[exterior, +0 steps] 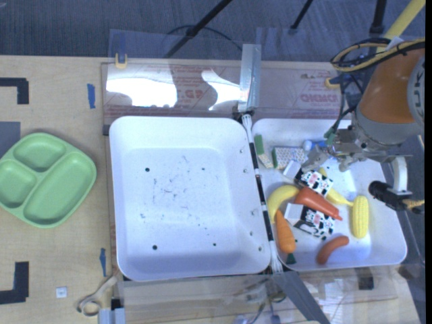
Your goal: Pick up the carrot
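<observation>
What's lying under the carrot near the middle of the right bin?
The carrot lies across a black-and-white patterned block and a banana, with a similar block just in front. Whatever sits directly beneath its middle is covered.

Green tray [46, 179] on bench; corn [360, 216], banana [283, 196].

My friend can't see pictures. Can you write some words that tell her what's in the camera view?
A grey and orange robot arm holds its claw above the right white bin, which holds toy food: two carrots, a banana, corn and a sausage. A green divided plate sits on the bench at far left.
</observation>
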{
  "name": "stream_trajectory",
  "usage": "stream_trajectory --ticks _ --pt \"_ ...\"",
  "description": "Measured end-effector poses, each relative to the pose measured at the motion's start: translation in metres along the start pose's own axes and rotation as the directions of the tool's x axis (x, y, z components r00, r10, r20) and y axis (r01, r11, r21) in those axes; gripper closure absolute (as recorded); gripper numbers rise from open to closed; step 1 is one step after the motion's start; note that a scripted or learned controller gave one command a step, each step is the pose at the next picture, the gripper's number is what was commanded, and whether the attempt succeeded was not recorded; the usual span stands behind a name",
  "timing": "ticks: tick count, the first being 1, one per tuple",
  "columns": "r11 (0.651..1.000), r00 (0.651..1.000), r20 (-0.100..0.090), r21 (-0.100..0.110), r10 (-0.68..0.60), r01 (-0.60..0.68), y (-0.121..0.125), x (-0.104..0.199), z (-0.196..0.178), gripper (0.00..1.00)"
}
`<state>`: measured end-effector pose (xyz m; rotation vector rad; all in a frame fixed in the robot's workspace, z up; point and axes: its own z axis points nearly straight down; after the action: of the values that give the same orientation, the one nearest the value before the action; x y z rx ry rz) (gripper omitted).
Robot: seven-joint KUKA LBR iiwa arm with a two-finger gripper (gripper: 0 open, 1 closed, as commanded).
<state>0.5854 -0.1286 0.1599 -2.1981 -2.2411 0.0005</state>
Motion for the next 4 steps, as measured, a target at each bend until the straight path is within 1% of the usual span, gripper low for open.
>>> stream_trajectory --ticks 1,2,3,4 --pt "0.998 0.998 0.002 -0.004 -0.061 0.061 0.033 -0.019 -0.073 0.00" --pt "0.998 0.998 0.001 -0.002 -0.062 0.062 0.025 0.005 0.020 0.00" --pt "0.992 0.992 0.000 0.000 -0.122 0.122 0.000 0.031 -0.008 0.00" --pt "0.916 0.916 0.004 -0.005 -0.401 0.401 0.058 0.034 -0.041 0.00"
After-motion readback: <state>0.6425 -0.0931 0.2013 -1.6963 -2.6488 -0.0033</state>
